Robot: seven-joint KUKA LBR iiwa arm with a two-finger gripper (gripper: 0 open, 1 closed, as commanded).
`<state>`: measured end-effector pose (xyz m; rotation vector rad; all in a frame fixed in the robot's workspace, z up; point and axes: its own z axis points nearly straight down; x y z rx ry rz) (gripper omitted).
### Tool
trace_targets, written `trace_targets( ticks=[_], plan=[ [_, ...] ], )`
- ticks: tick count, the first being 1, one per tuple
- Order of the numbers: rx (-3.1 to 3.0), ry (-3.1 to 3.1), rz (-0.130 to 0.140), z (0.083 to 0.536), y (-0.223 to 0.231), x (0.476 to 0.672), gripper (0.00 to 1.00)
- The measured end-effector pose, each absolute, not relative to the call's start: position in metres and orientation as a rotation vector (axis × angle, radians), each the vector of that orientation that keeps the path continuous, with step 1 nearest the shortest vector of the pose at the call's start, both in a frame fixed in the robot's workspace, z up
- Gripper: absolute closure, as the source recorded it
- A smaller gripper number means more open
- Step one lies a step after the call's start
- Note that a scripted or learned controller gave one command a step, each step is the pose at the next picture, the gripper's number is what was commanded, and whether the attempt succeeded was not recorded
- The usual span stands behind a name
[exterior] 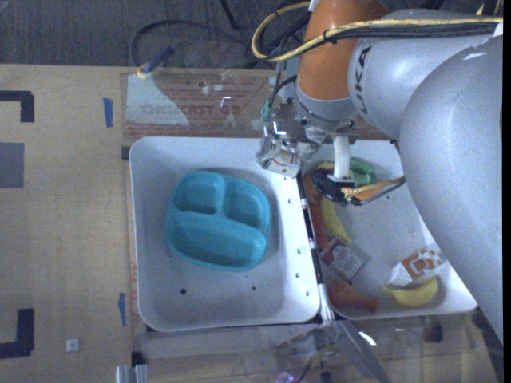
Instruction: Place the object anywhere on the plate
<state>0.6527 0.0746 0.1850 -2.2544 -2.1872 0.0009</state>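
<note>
Camera view, operator asking: what does the plate look like, and where is it?

Me: The plate [217, 230] is blue with rounded corners, split into three compartments: two small ones on its far side and one long one nearer the camera. It lies flat in the middle of the left bin [152, 238], apart from every wall.

Operator: And the object?

Me: A small pale object [283, 162] with brownish marks sits at the left bin's top right corner, close to the rim it shares with the right bin [383, 214]. It is clear of the plate.

Operator: Is your gripper on it?

Me: My gripper [278, 142] hangs right over that corner, its tip at the object. I cannot tell whether it is apart or together, nor whether it has the object clamped; from above my wrist hides the contact.

Operator: What lies in the right bin?

Me: One banana [335, 218] along the shared rim, another banana [413, 292] near the bottom right corner, and a few packets between them.
</note>
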Motion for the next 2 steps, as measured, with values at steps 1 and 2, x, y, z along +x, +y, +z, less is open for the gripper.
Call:
trace_targets(
  ticks=[1, 2],
  plan=[
    [-2.255, -2.187, 0.001, 0.185, 0.075, 0.653, 0.0],
    [-2.475, -1.935, -0.008, 0.138, 0.112, 0.629, 0.0]
  ],
)
